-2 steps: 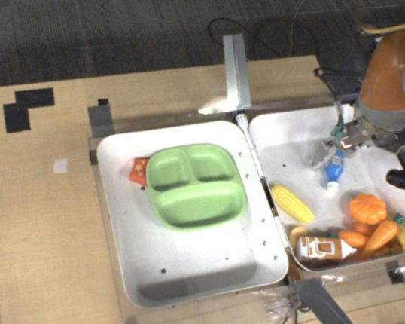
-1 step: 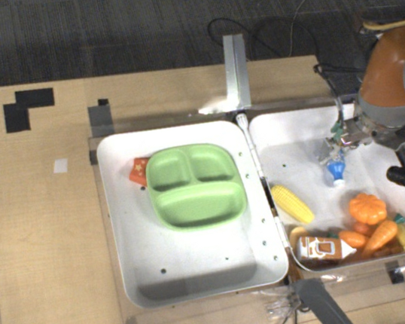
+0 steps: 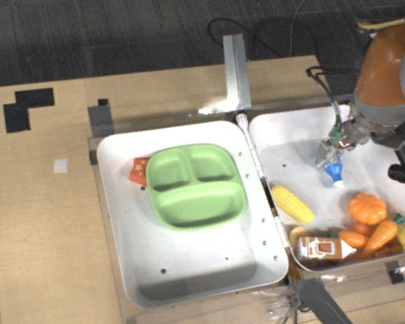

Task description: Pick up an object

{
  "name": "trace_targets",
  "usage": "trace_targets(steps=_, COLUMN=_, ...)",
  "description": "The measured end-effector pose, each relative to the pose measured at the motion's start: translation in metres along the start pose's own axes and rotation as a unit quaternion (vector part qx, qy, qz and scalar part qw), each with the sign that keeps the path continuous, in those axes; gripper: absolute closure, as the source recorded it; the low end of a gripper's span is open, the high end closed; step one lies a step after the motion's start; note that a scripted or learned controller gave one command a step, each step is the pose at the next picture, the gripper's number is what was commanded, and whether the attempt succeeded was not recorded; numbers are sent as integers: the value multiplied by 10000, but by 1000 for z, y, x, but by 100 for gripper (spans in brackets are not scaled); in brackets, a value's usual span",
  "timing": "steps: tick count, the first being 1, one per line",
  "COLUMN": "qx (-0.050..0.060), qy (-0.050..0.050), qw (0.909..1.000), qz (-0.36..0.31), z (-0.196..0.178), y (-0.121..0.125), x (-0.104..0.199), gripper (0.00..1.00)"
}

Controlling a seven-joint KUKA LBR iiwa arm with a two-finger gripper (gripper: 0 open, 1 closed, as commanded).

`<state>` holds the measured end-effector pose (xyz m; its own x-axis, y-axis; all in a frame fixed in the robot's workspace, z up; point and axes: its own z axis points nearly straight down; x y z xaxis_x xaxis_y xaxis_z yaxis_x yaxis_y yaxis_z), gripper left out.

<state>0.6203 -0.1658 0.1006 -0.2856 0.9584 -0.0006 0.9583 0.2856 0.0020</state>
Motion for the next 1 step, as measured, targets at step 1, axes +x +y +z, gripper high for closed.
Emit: trace_targets(steps=1, qx=0, qy=-1, qw=9940, qz=1096, z=-109, y=-10, x=59, gripper=100)
